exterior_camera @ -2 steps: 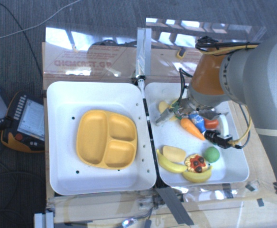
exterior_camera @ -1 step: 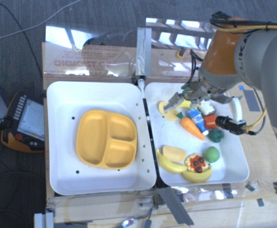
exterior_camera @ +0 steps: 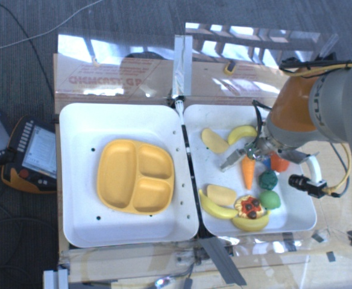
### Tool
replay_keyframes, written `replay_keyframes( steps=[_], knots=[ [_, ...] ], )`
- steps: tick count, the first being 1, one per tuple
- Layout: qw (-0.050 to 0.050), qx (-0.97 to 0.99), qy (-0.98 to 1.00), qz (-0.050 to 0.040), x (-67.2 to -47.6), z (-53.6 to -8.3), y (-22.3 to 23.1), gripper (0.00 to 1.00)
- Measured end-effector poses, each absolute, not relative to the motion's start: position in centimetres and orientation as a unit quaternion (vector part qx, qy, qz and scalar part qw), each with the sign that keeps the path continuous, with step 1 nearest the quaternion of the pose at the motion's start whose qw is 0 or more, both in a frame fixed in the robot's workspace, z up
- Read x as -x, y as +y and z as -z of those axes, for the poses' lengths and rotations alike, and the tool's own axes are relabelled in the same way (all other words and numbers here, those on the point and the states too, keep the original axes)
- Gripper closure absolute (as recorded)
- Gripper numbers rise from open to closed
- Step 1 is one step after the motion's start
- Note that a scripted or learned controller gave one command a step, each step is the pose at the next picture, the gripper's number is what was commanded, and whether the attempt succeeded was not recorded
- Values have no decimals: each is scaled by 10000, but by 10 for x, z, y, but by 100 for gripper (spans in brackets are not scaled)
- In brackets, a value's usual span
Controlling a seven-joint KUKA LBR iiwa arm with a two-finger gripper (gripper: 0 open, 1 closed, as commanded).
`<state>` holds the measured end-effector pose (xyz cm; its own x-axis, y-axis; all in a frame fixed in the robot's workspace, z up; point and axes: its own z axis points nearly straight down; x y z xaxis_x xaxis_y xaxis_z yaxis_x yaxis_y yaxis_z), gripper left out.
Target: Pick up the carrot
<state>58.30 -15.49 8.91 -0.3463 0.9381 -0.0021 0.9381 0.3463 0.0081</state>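
While the carrot (exterior_camera: 248,171) lies in the right bin (exterior_camera: 296,221), top end toward the claw (exterior_camera: 246,153), the risks come from crowding. The claw sits just at that upper end, and whether it is spread or clenched I cannot tell (glare and the wrist hide it). A banana (exterior_camera: 242,133) and a green ball (exterior_camera: 268,179) lie close by, so a descent slightly off could nudge the carrot aside or catch a neighbour instead.
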Motion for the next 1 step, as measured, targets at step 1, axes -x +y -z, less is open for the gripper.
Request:
replay_keyframes(
  steps=[1],
  knots=[
    [44, -5719, 8203, -53, -585, -99, -154, 100]
  ],
)
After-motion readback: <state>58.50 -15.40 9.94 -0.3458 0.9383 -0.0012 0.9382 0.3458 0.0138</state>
